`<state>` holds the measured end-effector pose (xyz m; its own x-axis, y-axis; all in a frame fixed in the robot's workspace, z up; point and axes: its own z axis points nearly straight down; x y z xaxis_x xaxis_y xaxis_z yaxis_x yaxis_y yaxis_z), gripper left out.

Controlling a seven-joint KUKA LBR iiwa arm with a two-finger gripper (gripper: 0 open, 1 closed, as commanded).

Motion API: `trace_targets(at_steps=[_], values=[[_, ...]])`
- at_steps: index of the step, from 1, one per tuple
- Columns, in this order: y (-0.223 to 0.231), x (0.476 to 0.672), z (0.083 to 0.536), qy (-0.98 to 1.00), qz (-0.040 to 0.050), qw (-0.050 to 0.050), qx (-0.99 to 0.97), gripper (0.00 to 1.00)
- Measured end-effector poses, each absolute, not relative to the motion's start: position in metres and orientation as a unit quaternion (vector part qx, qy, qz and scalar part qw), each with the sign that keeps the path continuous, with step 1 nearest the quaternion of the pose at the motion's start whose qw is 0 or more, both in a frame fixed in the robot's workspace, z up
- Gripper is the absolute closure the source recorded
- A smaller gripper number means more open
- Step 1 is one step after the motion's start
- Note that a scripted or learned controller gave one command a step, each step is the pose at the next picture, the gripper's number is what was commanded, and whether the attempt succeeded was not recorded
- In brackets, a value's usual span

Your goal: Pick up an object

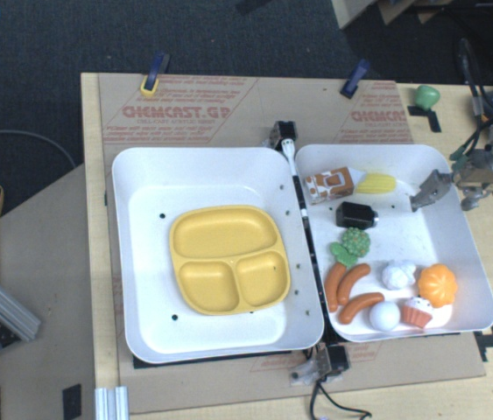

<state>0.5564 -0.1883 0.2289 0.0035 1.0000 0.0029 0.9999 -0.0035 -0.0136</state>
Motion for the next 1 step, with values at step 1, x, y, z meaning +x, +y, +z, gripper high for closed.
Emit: trace_targets(at_steps=[1], values=[[-0.1877, 0.5592, 0.2366, -0.707, 0.0000, 0.000, -0.707, 0.00]])
